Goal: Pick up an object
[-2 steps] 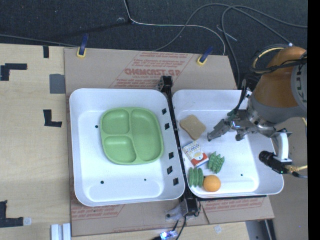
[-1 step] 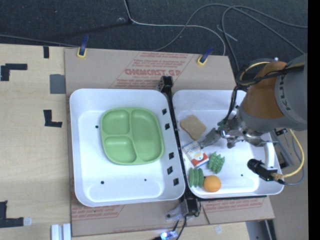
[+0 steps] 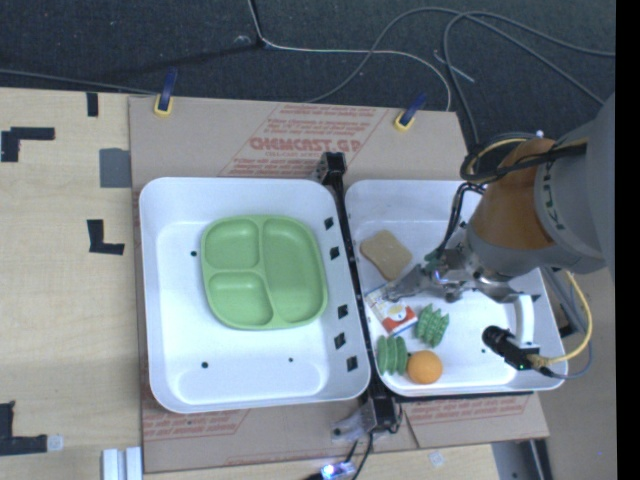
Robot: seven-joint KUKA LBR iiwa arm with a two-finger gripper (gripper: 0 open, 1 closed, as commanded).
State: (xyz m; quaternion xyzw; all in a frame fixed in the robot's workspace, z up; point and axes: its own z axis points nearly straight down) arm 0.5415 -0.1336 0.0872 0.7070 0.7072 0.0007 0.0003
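Leftmost, a green divided plate [image 3: 265, 271] lies in the left bin [image 3: 165, 298]; the right bin [image 3: 400, 200] holds a tan slab [image 3: 386, 254], red-white packet [image 3: 397, 317], green pieces [image 3: 433, 324] and orange ball [image 3: 425, 367]; the gripper [image 3: 420, 278] hovers there, grip state unclear

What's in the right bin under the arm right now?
The right bin holds a tan block, a red-and-white packet, two green pieces and an orange ball. The arm covers the bin's right part.
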